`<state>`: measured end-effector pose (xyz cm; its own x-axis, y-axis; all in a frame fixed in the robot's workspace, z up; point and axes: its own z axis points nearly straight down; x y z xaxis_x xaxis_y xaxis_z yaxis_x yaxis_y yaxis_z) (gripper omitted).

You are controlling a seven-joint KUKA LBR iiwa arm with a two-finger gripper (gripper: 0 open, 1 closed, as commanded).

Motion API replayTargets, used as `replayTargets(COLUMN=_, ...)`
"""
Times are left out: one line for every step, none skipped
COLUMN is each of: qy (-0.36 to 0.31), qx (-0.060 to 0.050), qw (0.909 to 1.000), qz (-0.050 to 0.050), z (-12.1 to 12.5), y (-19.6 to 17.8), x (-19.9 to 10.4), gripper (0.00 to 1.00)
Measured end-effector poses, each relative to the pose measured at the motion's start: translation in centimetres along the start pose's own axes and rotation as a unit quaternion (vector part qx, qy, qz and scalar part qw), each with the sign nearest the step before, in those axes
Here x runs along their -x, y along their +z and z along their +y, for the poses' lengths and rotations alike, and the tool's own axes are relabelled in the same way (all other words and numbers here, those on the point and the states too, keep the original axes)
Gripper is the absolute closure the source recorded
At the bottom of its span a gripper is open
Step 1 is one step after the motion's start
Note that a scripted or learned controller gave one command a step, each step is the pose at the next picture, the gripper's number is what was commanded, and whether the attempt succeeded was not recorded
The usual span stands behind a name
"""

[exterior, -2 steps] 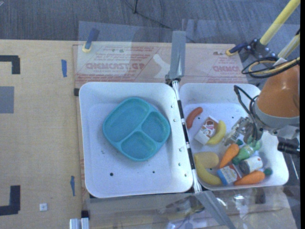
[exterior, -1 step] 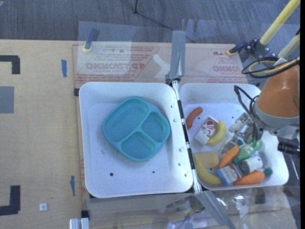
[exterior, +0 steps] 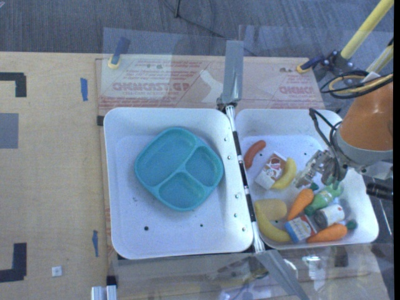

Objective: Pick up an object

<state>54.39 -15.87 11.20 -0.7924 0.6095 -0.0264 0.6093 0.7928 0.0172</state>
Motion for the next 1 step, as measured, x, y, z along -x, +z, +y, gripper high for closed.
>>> replayTargets(qy=0.000, qx=0.000, qw=1.0000, qz=0.000, z=-0.02, y=0.00, x=0.00, gripper=0.00)
